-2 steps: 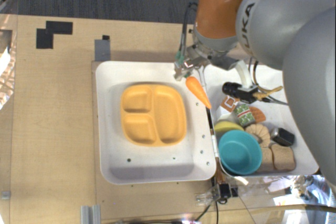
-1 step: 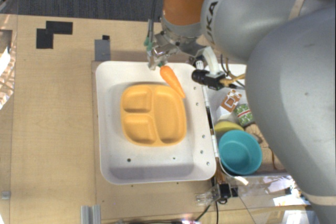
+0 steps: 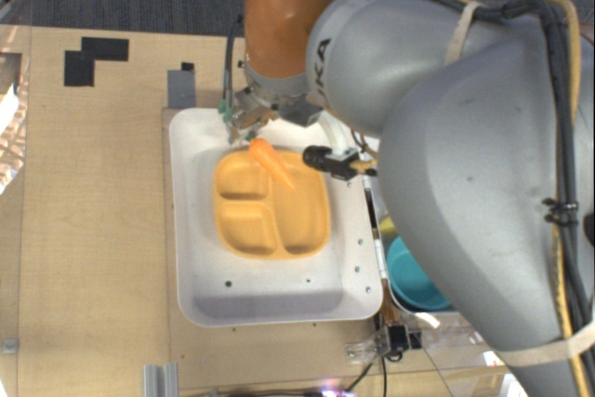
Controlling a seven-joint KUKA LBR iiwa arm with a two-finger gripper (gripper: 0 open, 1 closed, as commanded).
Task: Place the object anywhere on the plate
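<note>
Carrot-shaped object (image 3: 271, 162), orange and slim, lay across the upper edge of the yellow plate (image 3: 271, 206), just below the hand (image 3: 244, 119), its thick end nearest the hand and its tip slanting away over the large compartment. Whether the hand was open or closed I could not tell; the wrist hid its lower part. The plate sat in the white bin (image 3: 274, 293) beneath the hand. If the object was free, a straight lift would serve best, with no sideways drag that could roll it off the rim.
</note>
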